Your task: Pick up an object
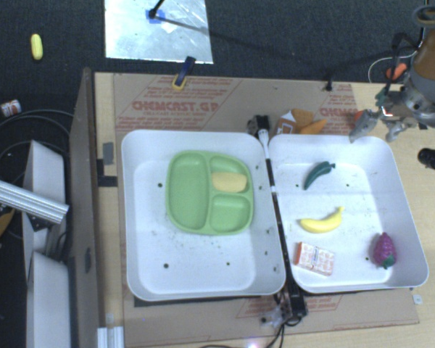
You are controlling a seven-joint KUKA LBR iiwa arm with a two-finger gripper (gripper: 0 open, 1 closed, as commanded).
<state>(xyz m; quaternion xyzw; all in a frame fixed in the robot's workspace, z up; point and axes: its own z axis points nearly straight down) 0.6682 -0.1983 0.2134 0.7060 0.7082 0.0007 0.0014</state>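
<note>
The right bin (402,194) holds a dark green pepper (319,172), a yellow banana (322,222), a purple bunch of grapes (383,249) and a red-and-white packet (315,258). My gripper (379,127) hangs over the far right corner of that bin, above its rim. Its two grey fingers (362,125) stand apart, with nothing between them. The pepper lies nearest, to the gripper's lower left.
The left bin (145,216) carries a green divided plate (196,194) with a yellow piece (229,182) in its upper right compartment. Orange and tan items (304,122) lie on the cardboard behind the bins. Cables run along the bench at the far right.
</note>
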